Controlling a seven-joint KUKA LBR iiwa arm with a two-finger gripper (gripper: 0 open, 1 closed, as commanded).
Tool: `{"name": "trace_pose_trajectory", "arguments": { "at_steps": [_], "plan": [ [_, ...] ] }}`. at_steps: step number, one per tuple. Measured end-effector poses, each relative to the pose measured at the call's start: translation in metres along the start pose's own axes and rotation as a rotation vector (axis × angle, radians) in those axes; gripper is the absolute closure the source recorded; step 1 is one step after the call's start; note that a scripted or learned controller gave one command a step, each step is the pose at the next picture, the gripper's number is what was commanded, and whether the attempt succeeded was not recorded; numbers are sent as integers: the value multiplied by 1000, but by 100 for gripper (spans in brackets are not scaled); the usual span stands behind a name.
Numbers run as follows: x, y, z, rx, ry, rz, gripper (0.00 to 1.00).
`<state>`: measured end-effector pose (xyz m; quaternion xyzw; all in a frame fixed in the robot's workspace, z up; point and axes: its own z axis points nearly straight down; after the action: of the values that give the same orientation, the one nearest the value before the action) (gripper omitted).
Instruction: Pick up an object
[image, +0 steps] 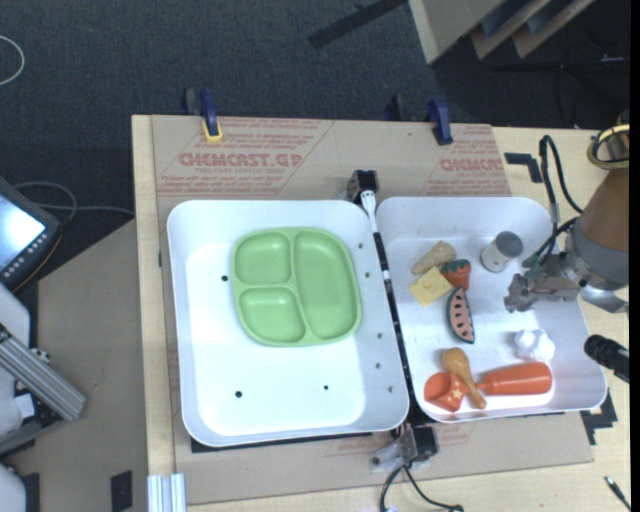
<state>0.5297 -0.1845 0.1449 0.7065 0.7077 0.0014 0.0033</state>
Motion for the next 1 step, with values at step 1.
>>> {"name": "trace_pose_trajectory", "arguments": {
  "at_steps": [1],
  "plan": [
    [-8,3,-46,-1,-1,1,100]
  ]
}}
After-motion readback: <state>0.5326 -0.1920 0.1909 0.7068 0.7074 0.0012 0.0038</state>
